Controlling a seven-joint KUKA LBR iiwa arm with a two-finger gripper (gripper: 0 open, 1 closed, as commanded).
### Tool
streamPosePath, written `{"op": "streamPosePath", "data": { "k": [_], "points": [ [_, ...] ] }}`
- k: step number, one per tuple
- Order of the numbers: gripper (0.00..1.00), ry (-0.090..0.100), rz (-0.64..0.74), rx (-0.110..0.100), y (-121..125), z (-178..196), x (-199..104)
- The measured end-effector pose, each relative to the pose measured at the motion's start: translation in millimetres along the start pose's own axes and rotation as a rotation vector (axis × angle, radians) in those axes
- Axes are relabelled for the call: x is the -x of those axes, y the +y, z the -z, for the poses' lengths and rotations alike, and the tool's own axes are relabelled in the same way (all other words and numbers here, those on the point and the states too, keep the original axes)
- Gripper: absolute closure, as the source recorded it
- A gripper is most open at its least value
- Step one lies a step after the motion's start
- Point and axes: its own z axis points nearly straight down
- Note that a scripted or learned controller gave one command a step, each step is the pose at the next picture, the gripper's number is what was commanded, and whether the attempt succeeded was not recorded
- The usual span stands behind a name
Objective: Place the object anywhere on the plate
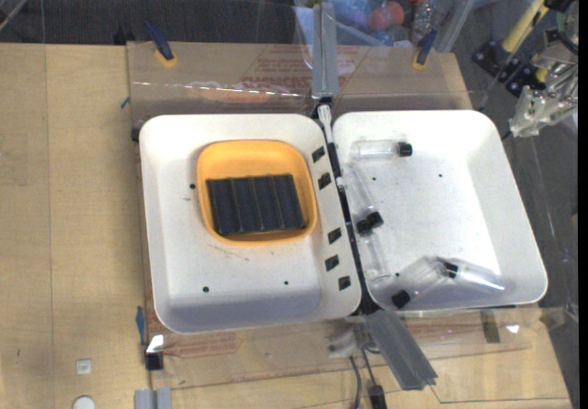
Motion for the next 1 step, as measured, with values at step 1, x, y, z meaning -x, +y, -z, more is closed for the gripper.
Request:
{"op": "streamPosePath", "data": {
  "k": [1],
  "points": [
    [0.0, 0.0, 0.0, 0.001, 0.1, -0.2, -0.5]
  ]
}}
